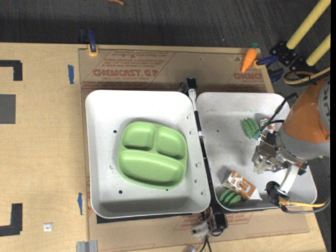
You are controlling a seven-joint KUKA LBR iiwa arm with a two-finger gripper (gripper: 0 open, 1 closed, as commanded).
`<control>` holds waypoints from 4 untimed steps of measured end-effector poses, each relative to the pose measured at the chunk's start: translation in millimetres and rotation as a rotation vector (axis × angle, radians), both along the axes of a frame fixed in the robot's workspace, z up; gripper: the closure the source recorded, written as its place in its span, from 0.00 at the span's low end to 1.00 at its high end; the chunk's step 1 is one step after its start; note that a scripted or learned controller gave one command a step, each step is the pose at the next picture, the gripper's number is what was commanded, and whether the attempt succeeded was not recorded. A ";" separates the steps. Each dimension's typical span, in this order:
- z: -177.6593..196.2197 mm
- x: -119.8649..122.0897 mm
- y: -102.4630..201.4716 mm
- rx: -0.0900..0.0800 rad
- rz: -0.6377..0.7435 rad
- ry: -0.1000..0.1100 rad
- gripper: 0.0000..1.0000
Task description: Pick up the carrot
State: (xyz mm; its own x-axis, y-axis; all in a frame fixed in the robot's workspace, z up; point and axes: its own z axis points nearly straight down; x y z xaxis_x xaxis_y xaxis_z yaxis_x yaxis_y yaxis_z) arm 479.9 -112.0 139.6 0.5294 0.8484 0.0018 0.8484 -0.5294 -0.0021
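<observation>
My hand [264, 160] hangs low over the right bin [220, 109]; I cannot tell how it is set. The carrot [249, 60], small, orange with a green top, lies well beyond the hand, outside the bins on the bench [42, 156]. A green divided tray [153, 154] sits in the left bin [105, 114].

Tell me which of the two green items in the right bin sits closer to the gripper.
The upper green item, by the gripper near the bin's middle. The other green item lies at the front edge beside an orange-and-white packet.
</observation>
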 end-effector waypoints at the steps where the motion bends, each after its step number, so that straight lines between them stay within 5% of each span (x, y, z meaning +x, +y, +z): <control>1: 27.2 -0.6 -74.2 -0.004 0.199 -0.002 1.00; 2: 90.5 -0.1 -78.2 -0.003 0.153 -0.002 1.00; 3: 110.0 -0.1 -16.0 -0.003 0.036 -0.002 1.00; 4: 120.0 0.5 -16.1 -0.004 0.038 -0.002 1.00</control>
